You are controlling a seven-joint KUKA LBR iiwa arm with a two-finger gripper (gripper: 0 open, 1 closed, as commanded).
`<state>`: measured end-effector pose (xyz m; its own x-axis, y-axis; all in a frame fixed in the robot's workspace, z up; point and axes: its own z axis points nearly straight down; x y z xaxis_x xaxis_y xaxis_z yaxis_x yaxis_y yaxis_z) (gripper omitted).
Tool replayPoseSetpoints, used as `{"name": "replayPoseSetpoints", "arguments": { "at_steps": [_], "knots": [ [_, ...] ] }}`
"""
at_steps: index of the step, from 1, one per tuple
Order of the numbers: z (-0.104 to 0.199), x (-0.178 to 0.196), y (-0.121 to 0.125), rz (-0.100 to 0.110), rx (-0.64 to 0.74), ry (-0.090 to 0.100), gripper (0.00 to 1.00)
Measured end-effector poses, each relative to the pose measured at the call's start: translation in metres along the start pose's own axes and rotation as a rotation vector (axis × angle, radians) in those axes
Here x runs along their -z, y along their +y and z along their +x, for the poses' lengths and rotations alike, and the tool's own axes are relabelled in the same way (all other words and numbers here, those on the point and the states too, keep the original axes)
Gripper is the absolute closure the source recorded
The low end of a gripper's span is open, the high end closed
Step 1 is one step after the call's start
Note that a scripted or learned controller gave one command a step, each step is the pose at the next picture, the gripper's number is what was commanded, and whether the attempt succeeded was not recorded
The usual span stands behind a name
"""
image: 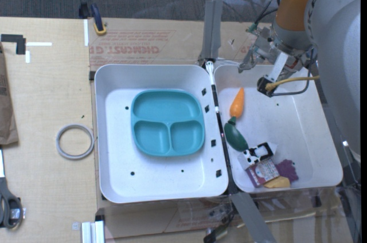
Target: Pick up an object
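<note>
Gripper [256, 58] sits at 12 o'clock over the right bin [312, 121], above its back rim, nothing visibly in it. Jaw state: can't tell from this angle.

Pickable stuff is all in that bin. The carrot [237, 102] is at 9 o'clock by the left wall, with a dark green piece [235, 136] just below it. A pile at 7 o'clock has a black-and-white item [258, 152], a maroon packet [261, 171], a purple thing [286, 168] and a yellow bit [278, 183], all touching.

Left bin [109, 173] has a teal divided plate [169, 122] at its centre. A grey ring [75, 141] lies on the bench at 9 o'clock of that bin.
</note>
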<state>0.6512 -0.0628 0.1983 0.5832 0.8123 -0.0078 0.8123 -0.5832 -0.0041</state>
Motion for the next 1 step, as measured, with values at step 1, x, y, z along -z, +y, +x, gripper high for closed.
{"name": "replayPoseSetpoints", "arguments": {
  "at_steps": [1],
  "knots": [
    [-0.0003, 0.0083, 0.0001, 0.001, 0.003, -0.003, 1.00]
  ]
}}
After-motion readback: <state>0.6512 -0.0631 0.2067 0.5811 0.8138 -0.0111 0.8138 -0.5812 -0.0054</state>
